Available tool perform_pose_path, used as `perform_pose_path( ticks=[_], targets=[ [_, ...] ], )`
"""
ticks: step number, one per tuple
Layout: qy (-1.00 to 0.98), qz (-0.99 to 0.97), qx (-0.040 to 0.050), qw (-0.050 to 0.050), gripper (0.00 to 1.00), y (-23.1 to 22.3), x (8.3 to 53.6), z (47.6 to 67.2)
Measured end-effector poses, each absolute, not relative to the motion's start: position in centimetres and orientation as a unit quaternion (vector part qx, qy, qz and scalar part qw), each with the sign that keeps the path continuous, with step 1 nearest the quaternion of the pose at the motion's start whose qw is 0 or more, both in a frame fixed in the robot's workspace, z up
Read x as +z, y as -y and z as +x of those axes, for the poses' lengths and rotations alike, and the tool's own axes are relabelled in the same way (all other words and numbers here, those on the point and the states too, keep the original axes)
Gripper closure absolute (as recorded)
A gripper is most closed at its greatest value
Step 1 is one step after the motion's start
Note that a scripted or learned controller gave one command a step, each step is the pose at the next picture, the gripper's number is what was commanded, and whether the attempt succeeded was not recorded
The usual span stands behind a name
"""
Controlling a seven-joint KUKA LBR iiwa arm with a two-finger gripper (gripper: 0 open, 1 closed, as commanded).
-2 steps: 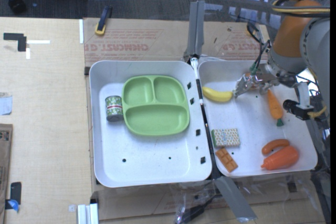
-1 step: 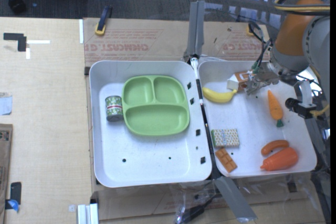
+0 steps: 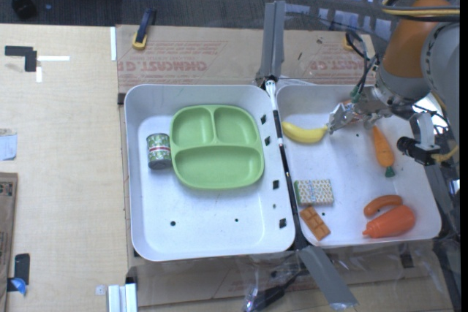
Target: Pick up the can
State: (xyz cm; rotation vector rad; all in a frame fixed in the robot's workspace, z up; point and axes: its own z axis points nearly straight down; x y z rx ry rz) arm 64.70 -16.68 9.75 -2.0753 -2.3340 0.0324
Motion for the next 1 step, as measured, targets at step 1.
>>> perform_pose_path(
  ticks=[1],
  targets=[
    [0.719, -0.695, 0.0048, 0.014, 0.0, 18.29, 10.92, 65.4]
  ],
)
